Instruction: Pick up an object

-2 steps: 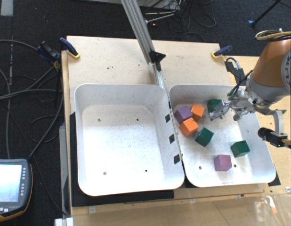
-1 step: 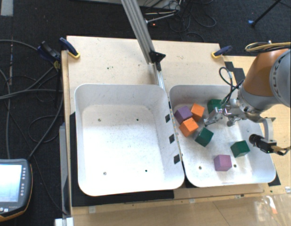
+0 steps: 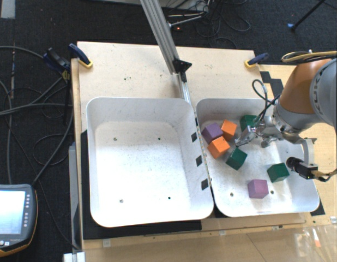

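- Arm (image 3: 310,94) enters from the right, over the right bin (image 3: 299,205); orange band sits above the wrist.
- Gripper (image 3: 246,137) is low in the right bin's upper-left part, among the blocks. Fingers look thin and dark here; cannot tell if the jaws are spread or pressed together, and no block is seen between them.
- Right bin contents, clustered toward its left wall:
  - purple block (image 3: 212,130) near the left wall, upper part;
  - orange block (image 3: 229,129) touching the purple one on its right;
  - second orange block (image 3: 219,146) just below those two;
  - green block (image 3: 236,159) just below the gripper, tilted;
  - another green block (image 3: 248,121) beside the gripper on its upper side, partly hidden by the wrist.
- Apart from the cluster: a green block (image 3: 278,172) toward the right wall, and a second purple block (image 3: 258,188) near the front edge.
- Left bin (image 3: 97,119) sits edge to edge with the right one.
- Bench board (image 3: 130,67) carries both bins; clamps at its far corners.
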Available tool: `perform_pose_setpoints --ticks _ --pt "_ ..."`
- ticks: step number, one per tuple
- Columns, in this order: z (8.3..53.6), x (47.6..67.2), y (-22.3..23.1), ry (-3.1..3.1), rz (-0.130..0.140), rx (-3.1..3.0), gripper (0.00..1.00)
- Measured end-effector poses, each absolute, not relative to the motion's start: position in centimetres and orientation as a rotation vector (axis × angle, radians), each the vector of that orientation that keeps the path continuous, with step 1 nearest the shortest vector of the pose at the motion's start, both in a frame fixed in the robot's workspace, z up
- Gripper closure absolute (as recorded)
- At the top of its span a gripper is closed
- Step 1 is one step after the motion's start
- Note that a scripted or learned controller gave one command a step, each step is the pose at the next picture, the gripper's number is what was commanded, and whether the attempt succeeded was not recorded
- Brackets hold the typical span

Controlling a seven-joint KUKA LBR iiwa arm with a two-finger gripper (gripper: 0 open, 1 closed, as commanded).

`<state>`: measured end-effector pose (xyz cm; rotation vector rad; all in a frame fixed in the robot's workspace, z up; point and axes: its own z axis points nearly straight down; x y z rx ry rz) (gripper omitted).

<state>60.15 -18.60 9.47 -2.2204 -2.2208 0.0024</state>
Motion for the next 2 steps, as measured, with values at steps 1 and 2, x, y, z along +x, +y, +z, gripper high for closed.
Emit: perform_pose_setpoints --ticks 1,2 --pt "10.6 60.2 -18.6 -2.224 -0.001 -2.222 1.00" --pt "15.4 61.3 -18.3 -2.229 -0.005 -2.223 1.00"
